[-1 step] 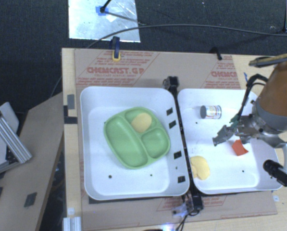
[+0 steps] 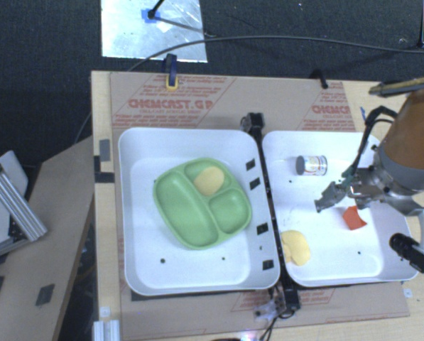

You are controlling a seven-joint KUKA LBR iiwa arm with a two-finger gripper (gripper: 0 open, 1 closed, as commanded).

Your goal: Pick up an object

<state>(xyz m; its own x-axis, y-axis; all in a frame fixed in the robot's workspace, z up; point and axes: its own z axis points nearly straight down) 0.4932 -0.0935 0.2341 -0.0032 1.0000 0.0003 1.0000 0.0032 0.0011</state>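
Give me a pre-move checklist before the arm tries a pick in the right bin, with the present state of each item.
1. Targets present in the right bin: ok. A small can lies on its side, an orange block and a yellow object sit on the floor.
2. Gripper over the right bin: ok.
3. Nothing carried already: cannot tell.
4. Nearest target: the orange block, partly under the wrist: ok.
5. Targets apart from each other: ok.
6. Left bin out of the way: ok. The green divided tray holding a yellow piece lies across the divider.
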